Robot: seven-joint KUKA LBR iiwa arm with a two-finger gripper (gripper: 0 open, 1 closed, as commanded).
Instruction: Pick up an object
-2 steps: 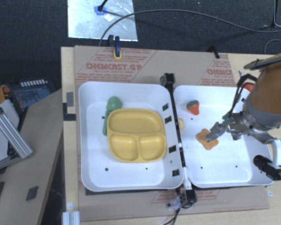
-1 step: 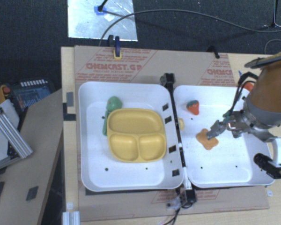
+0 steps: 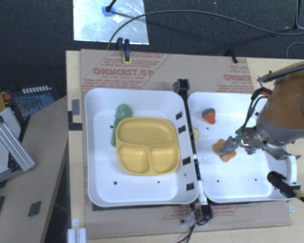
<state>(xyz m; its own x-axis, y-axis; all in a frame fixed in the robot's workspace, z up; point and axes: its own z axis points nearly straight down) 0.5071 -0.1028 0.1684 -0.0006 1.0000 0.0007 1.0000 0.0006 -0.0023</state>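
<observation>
In the right bin (image 3: 243,186) an orange toy (image 3: 224,151) lies near the middle, and a small red and green strawberry-like toy (image 3: 209,115) sits toward the back left. My gripper (image 3: 232,145) hangs low over the right bin, right at the orange toy's right edge, touching or almost touching it. Whether the toy sits between the fingers cannot be made out. In the left bin (image 3: 99,186) a yellow divided plate (image 3: 144,151) fills the middle, with a green toy (image 3: 120,116) partly tucked under its back left edge.
A black divider strip (image 3: 188,140) runs between the two bins. A small pale yellow thing (image 3: 195,134) peeks out at the right bin's left wall. The arm's grey and orange body (image 3: 289,110) covers the right bin's right side.
</observation>
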